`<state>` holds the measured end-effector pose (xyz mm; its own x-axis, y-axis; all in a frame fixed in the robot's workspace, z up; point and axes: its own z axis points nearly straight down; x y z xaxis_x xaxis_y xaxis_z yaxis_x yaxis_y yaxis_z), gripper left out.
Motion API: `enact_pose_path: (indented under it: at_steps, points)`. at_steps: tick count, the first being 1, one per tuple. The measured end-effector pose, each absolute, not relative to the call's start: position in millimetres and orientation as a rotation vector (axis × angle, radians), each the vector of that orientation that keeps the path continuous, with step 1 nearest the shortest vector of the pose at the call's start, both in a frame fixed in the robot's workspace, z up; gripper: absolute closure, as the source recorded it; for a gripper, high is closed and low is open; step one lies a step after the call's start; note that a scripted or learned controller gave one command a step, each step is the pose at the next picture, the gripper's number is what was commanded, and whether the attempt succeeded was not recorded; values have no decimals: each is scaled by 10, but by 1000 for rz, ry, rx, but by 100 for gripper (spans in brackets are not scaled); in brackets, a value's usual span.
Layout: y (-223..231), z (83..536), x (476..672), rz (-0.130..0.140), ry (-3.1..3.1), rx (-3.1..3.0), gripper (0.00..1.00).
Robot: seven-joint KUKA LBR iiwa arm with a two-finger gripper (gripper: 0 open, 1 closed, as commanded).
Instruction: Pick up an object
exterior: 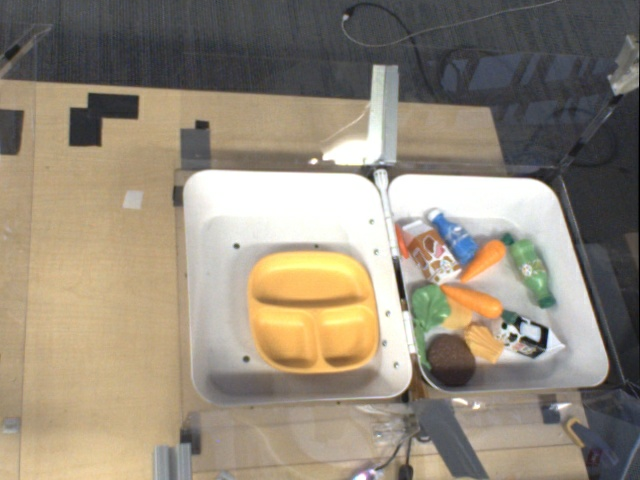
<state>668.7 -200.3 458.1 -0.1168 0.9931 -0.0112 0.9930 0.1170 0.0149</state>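
Toys wait in the right bin; no pick has started yet.

The right bin [560,218] at the right of the frame holds about 9 small toys in a heap: a green bottle [530,272], 2 carrots [483,259], a blue bottle [451,234], a brown ball [451,358] and a small milk carton [525,336]. The left bin [215,268] holds a yellow tray [313,309] with 3 parts. I cannot tell how the arm's grabber stands. My guess: the next move is to reach down over 1 toy, and the green bottle sits a bit apart.
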Motion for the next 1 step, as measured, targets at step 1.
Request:
enact_pose_path:
  at_steps: [1]
  points:
    - [-2022, 2981, 5906, 1, 2340, 2092, 100]
